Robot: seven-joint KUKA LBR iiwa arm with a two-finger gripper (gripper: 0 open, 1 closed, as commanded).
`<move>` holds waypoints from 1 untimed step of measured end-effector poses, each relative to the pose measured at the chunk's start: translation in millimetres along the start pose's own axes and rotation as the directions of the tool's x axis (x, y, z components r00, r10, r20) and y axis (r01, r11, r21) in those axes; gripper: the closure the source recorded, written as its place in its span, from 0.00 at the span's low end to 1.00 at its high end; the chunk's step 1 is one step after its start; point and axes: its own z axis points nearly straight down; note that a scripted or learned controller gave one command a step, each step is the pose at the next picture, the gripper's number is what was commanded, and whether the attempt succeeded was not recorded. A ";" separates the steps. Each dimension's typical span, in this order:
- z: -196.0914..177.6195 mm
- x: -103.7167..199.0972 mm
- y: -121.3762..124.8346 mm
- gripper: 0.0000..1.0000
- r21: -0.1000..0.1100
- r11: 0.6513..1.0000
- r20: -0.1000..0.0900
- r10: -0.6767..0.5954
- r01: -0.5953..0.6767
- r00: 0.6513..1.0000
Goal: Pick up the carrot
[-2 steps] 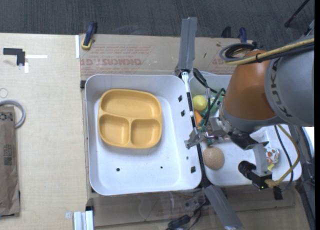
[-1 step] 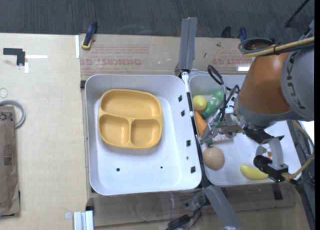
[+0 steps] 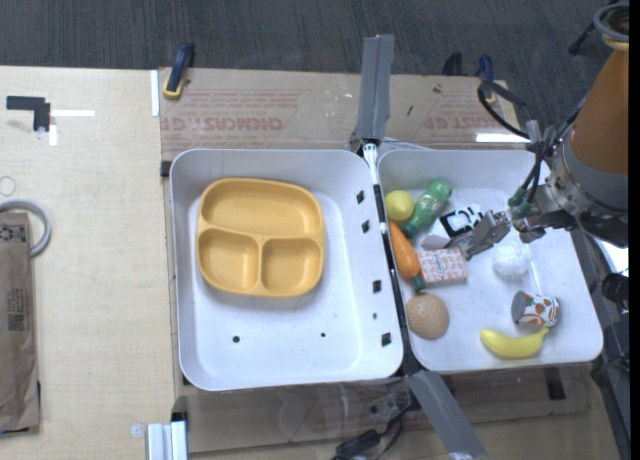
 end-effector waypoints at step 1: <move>78.3 74.4 15.2 0.00 0.003 0.998 -0.001 -0.062 0.062 0.998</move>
